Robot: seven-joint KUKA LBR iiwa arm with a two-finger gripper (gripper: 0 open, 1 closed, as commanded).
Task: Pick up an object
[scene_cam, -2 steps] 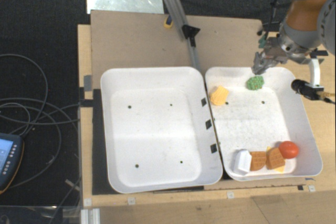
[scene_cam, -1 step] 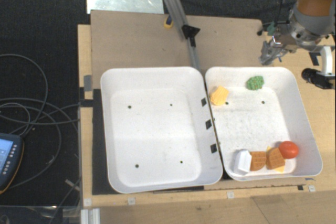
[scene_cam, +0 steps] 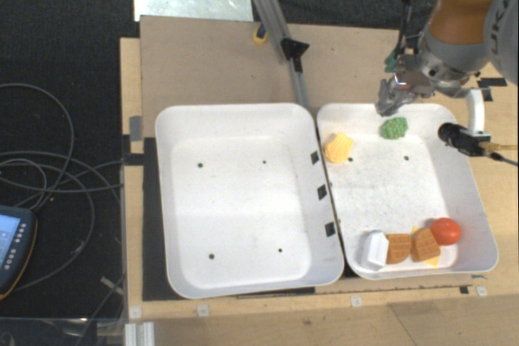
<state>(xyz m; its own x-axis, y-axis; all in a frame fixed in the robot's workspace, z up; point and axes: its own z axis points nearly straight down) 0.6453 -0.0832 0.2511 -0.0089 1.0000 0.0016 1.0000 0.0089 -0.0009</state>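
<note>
The right bin [scene_cam: 454,198] holds a green bumpy object [scene_cam: 394,128] near its far edge and a yellow block [scene_cam: 339,147] at its far left. Along its near edge lie a white piece [scene_cam: 374,249], two orange-brown pieces [scene_cam: 398,248] [scene_cam: 425,244] and a red ball [scene_cam: 445,231]. My gripper [scene_cam: 388,104] hangs over the far rim of the right bin, just above and slightly left of the green object. Nothing shows between its fingers.
The left bin [scene_cam: 235,198] lies beside the right one, with black clips along the shared rim [scene_cam: 322,191]. A grey pole [scene_cam: 272,8] slants over the brown bench behind the bins. Cables and a tablet [scene_cam: 12,243] sit at far left.
</note>
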